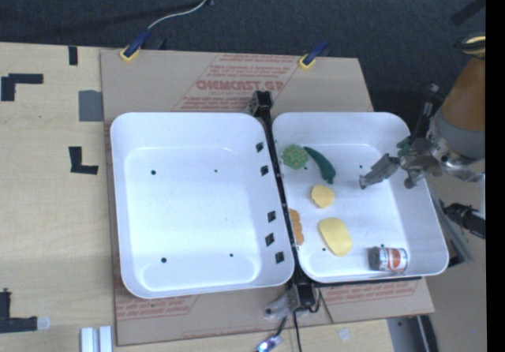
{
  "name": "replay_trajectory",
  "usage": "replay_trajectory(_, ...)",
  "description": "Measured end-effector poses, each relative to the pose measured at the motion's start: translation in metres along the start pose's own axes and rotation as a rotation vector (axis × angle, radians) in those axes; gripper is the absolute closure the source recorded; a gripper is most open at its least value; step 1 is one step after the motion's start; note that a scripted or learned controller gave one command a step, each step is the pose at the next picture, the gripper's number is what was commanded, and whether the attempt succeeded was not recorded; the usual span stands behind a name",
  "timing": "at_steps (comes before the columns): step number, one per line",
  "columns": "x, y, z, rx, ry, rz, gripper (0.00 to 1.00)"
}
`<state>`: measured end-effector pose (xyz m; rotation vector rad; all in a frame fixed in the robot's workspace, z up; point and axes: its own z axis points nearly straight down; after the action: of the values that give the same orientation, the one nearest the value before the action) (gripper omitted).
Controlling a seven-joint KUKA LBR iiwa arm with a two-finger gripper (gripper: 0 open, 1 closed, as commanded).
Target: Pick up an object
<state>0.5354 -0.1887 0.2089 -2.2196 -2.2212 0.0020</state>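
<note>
Bins sit side by side on a cardboard sheet (237,86), and the right bin (410,200) serves as the landmark for everything else. Inside it, near its far left corner, a green round object (295,157) lies just beside a dark green curved piece (321,163). Nearer the middle of that bin rests a small yellow lump (322,196), and toward the near wall a larger yellow piece (336,236) lies flat. An orange piece (295,226) sits against the bin's left wall, close to the black clips along the seam. At the bin's near right corner a small can (388,259) lies on its side. The gripper (387,171) reaches in over the bin's right rim and hangs above the bare floor in the right half, well apart from the yellow lump and the can. Its fingers are spread and released, with nothing between them. The left bin (126,208) lies directly left of the landmark, their walls touching along the seam.
</note>
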Motion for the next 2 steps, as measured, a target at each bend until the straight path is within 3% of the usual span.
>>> replay_trajectory(1,0.023,0.077,0.022,-0.004,0.000,-0.006,0.00)
replay_trajectory(2,0.099,0.091,0.090,0.005,0.004,-0.007,0.00)
